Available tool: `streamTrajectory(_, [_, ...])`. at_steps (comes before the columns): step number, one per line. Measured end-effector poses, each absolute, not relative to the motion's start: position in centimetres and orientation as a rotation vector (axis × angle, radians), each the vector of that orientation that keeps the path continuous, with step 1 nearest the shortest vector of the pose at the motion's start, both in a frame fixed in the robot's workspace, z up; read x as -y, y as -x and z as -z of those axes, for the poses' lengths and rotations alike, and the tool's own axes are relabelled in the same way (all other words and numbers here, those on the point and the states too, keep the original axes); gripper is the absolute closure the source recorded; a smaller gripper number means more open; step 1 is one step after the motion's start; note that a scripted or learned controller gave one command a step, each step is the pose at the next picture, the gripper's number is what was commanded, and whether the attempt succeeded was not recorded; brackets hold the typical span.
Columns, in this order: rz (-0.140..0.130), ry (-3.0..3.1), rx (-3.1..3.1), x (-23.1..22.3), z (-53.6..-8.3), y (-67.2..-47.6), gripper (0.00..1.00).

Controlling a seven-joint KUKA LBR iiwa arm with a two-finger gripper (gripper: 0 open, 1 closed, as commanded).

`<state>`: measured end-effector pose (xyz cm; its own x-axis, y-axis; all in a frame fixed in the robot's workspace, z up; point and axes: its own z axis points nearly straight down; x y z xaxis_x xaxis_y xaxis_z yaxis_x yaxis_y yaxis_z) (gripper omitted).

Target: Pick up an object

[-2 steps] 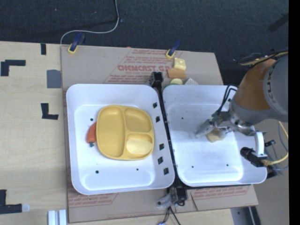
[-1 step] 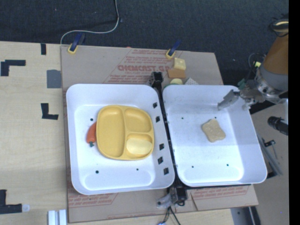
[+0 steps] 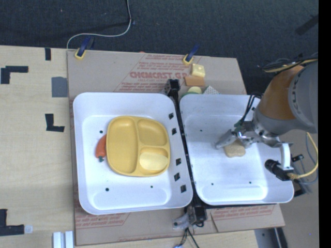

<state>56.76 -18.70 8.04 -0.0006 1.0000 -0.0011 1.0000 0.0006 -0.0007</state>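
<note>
A small tan, bread-like object (image 3: pixel 235 151) lies on the floor of the right bin (image 3: pixel 207 180). My gripper (image 3: pixel 230 141) is low in that bin, directly over the object's upper left edge, with one grey finger (image 3: pixel 223 141) pointing left. The grey arm with its orange band (image 3: pixel 279 94) comes in from the right. A yellow compartment plate (image 3: pixel 138 145) sits in the left bin (image 3: pixel 88 190), with an orange-red object (image 3: pixel 100 147) tucked under its left edge.
Outside the bins, behind the divider, sit a tan block (image 3: pixel 195 79), a yellow piece (image 3: pixel 198 70) and a pale green round thing (image 3: pixel 194 90). Black clips (image 3: pixel 172 87) line the seam between the bins. A black fitting (image 3: pixel 277 170) hangs off the arm near the right bin's rim.
</note>
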Motion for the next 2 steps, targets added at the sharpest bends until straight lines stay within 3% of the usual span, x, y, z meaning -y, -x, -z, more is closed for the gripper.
streamTrajectory(1, [-0.001, -2.217, -2.218, 18.9, -9.6, -57.0, 1.00])
streamTrajectory(2, [-0.007, -2.208, -2.228, 12.3, -13.5, -65.9, 1.00])
